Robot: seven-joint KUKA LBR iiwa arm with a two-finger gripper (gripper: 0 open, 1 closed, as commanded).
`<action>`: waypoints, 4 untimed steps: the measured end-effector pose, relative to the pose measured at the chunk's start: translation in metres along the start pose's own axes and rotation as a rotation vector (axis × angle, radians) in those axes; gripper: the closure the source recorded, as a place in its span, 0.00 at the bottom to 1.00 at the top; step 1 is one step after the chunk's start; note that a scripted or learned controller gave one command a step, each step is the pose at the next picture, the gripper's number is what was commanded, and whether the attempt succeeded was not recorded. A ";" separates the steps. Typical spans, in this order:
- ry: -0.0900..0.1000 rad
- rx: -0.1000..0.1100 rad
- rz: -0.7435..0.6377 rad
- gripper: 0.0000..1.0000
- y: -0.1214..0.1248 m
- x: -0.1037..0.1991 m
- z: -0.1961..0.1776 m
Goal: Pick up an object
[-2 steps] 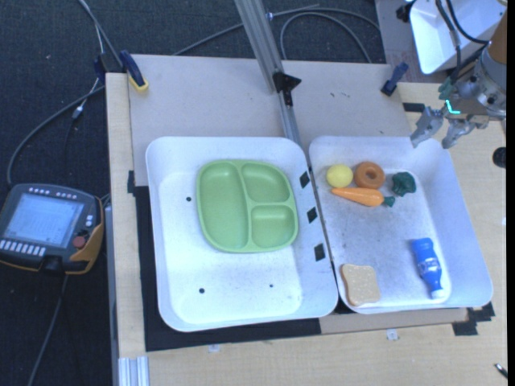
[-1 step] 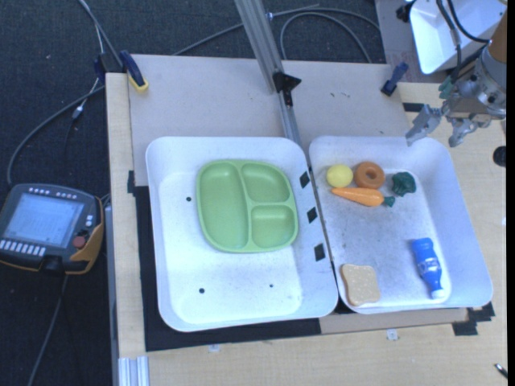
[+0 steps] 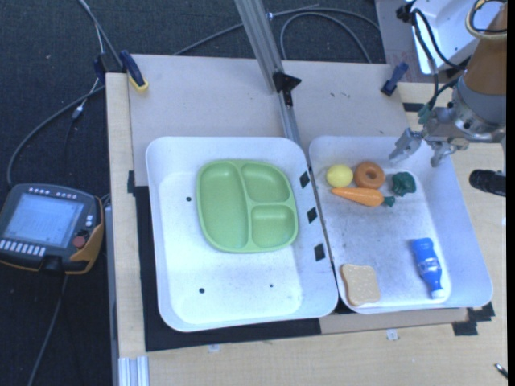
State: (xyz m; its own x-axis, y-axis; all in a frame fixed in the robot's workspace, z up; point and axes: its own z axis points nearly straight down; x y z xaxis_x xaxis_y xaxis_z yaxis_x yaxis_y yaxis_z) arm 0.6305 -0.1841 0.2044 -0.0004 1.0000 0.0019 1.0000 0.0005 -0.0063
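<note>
Camera view shows the gripper (image 3: 422, 146) at the upper right of the frame, fingers spread wide with nothing between them, poised over the far edge of the right bin (image 3: 467, 240). Just below and left of the fingers lies a green broccoli piece (image 3: 403, 183), beside a carrot (image 3: 359, 196), a doughnut (image 3: 369, 174) and a yellow lemon (image 3: 339, 175).

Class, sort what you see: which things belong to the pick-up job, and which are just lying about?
For the job: hand, lemon, doughnut, carrot, broccoli, blue bottle, bread slice, right bin.

Lying about: green plate, left bin, pendant.
</note>
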 end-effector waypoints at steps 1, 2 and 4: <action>0.000 -0.002 0.000 0.00 -0.002 0.006 0.043; -0.008 -0.021 0.001 0.00 0.002 0.004 0.083; -0.003 -0.013 0.000 1.00 -0.003 0.006 0.012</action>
State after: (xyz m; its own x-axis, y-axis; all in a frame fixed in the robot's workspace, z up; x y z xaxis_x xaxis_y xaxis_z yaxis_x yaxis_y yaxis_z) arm 0.6272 -0.1783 0.1928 -0.0008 1.0000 -0.0014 1.0000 0.0008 0.0063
